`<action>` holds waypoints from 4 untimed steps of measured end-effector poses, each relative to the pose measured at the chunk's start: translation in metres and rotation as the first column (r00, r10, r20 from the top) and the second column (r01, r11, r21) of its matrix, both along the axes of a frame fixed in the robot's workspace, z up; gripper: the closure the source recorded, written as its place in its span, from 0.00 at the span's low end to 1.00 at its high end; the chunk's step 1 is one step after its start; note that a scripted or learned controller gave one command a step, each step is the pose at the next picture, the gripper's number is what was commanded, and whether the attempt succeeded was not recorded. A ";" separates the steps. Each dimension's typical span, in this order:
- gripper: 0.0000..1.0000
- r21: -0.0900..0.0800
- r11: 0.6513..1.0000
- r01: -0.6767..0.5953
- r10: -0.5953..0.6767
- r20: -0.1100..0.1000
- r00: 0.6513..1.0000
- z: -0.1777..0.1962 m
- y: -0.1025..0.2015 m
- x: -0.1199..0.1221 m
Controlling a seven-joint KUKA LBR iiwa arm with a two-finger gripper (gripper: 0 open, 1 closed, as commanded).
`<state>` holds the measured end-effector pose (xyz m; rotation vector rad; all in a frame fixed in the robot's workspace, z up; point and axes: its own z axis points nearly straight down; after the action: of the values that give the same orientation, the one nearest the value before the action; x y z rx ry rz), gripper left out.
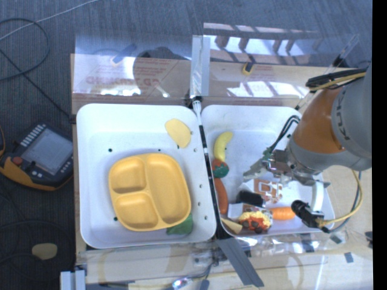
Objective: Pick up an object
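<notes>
On the floor at the far left lies a handheld control pendant [37,157] with a dark screen and an orange edge. The left bin [91,180] holds a yellow divided plate [149,191] with three compartments; a green piece [181,226] pokes out from under its near right corner, and a pale yellow flat piece [178,132] leans on the bin's far right wall.

The right bin [254,116] carries the small toys, and they sit to the left of and nearer than the gripper [270,175]. Along the bin's left wall run a yellow banana [222,145], a green and red round toy [220,169] just nearer than it, and an orange-red sausage shape [221,197] nearer still. At the near edge a tan scoop-like piece [233,225] touches a cluster of yellow, red and dark food toys [256,219], with an orange carrot [282,212] just to its right. A black block [248,197] lies between the sausage shape and the gripper, close below the fingers.

The grey arm [357,122] comes in from the right, its orange band [318,125] above the wrist, pointing down into the middle of the right bin. The gripper hangs over bare bin floor near the black block; whether its fingers are spread or closed cannot be told, and nothing is seen between them.
</notes>
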<state>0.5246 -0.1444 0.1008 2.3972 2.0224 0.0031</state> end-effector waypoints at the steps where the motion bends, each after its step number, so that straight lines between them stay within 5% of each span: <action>1: 0.00 -0.015 0.991 -0.130 0.131 0.034 0.991 -0.003 0.018 -0.029; 2: 0.00 -0.007 0.978 -0.209 0.209 0.008 0.978 -0.010 0.034 -0.020; 3: 0.00 -0.008 0.953 -0.303 0.303 0.010 0.953 -0.010 0.032 -0.019; 4: 1.00 -0.006 0.953 -0.304 0.304 0.014 0.953 0.001 0.033 -0.017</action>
<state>0.5074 -0.1111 0.1017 2.0502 2.3576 0.0175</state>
